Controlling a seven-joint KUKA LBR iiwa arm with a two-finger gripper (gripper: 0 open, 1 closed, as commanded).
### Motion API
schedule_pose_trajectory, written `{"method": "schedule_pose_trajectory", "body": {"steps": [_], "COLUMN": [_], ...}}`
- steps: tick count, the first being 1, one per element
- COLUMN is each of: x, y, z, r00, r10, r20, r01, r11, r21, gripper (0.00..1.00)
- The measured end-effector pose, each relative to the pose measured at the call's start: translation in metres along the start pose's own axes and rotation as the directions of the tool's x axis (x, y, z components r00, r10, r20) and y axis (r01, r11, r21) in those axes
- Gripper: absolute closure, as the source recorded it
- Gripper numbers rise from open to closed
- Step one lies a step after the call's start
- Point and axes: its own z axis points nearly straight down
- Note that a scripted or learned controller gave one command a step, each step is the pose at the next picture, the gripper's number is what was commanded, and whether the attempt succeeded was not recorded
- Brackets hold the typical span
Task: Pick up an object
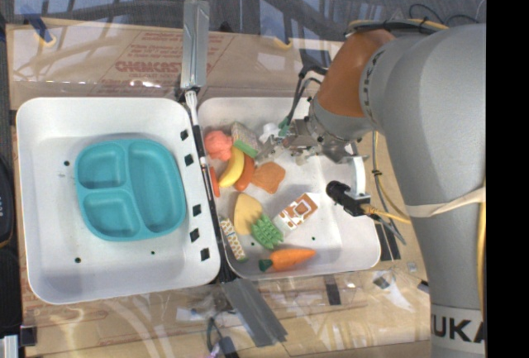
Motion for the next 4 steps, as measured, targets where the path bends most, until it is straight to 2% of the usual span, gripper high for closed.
{"method": "schedule_pose_trajectory", "body": {"steps": [1,2,3,4], "x": [0.007,0.008,0.008,0.022], "y": [-0.037,-0.037,-0.037,-0.036], "z": [0.008,0.000,0.001,0.010], "r00": [0.999,0.999,0.999,0.999], "r10": [-0.035,-0.039,-0.039,0.049], "r20": [0.001,-0.001,-0.001,0.000], "r01": [0.035,0.039,0.039,-0.049], "r11": [0.999,0.999,0.999,0.999], "r21": [-0.004,0.000,0.000,0.003], "gripper": [0.00,1.00,0.00,0.00]}}
